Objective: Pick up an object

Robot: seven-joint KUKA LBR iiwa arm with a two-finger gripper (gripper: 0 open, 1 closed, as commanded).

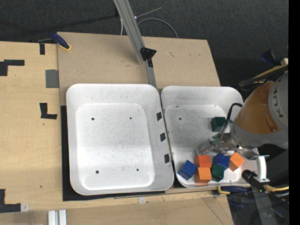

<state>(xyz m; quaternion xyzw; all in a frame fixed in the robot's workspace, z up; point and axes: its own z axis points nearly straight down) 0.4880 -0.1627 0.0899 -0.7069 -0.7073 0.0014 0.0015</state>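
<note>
Biggest thing first: the grey KUKA arm with its orange band (262, 111) leans in over the right-hand shallow white plastic bin (197, 97), hanging low above that bin's near corner, and that is the sensible spot, because everything worth picking sits heaped there. Well off to the far side of the tool lies the left-hand shallow white plastic bin (115, 139), its speckled floor playing no part in this try. Both bins rest on the pale wooden bench (28, 125), pushed edge to edge so a carried piece would only need a short hop across. Now the tool itself, the two-finger metal gripper (216, 145): it dips just above the pile, but its tips are blurred against the white floor, so I cannot tell how the jaws stand, and nothing is visibly caught in them. Right beneath and just beyond it cluster the candidates: an orange wooden cube (204, 161) touching a second orange cube (204, 173) below it, a blue block (221, 161) beside those, a dark green block (217, 172) tucked under the blue one, another orange block (236, 161) on the arm's side, and a blue cube (187, 169) at the outer edge. A lone dark green block (217, 123) sits apart, just behind the tool. My read: it is lining up on the heap, grasp not yet made.
</note>
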